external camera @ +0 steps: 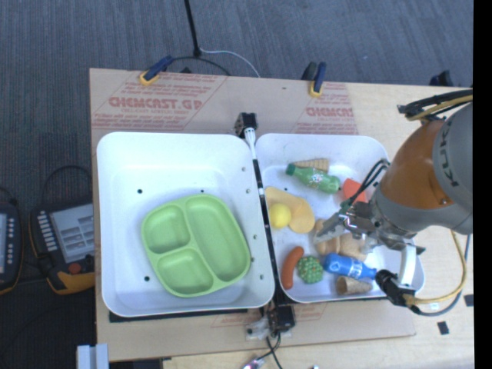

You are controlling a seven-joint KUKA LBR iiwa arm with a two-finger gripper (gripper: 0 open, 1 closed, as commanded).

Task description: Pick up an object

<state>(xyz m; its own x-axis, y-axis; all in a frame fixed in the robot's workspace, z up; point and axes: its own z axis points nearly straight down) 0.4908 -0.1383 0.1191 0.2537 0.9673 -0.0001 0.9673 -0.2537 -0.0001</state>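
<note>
The gripper point(338, 225) hangs at the frame's right-centre; whether it is open cannot be told. Just below it lies a tan piece point(338, 245), the blue can point(348, 267) lower right.

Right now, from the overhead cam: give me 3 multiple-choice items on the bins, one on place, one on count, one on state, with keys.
1. Where does the pale green plastic divided plate lie?
A. in the left white bin
B. in the right white bin
C. on the bare bench

2. How many compartments does that plate have?
A. two
B. three
C. five

3. How does the green plastic bottle lie?
A. upright on its base
B. on its side
C. stacked on the plate

Key:
1 A, the plate sits inside the left bin's walls.
2 B, two small wells and one long one are visible.
3 B, its length runs flat along the right bin's floor, near the cone-shaped toy.
</note>
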